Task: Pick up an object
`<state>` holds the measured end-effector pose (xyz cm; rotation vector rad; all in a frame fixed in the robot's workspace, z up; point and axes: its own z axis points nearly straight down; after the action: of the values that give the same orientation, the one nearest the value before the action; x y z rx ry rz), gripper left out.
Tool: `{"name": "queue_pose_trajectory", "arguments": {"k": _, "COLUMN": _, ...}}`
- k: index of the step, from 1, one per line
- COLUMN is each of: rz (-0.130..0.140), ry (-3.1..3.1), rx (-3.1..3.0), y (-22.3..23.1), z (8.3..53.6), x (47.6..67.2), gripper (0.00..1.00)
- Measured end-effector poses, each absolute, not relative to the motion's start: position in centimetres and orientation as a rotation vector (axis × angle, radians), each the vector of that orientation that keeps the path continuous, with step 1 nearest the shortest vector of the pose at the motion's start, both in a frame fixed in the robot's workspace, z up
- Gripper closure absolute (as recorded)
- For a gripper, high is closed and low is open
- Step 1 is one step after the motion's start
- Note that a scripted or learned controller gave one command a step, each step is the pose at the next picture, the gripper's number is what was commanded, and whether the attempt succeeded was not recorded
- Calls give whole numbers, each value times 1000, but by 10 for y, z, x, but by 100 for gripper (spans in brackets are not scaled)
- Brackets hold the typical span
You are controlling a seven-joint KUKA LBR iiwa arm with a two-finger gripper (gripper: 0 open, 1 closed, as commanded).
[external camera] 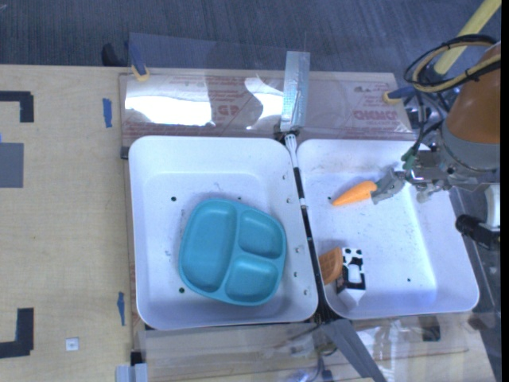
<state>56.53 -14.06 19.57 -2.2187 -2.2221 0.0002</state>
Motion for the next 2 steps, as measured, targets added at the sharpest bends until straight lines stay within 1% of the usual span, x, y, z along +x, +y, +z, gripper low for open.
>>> {"name": "queue_pose_trajectory", "arguments": {"k": 1, "rz": 6, "ry": -2278, "rx": -2154, "y": -133, "z": 115, "x": 549, "gripper": 0}}
{"name": "queue_pose_trajectory", "arguments": {"k": 2, "rz": -5, "ry": -2241, "rx": -2206, "y": -108, "z": 170, "x": 550, "gripper": 0}}
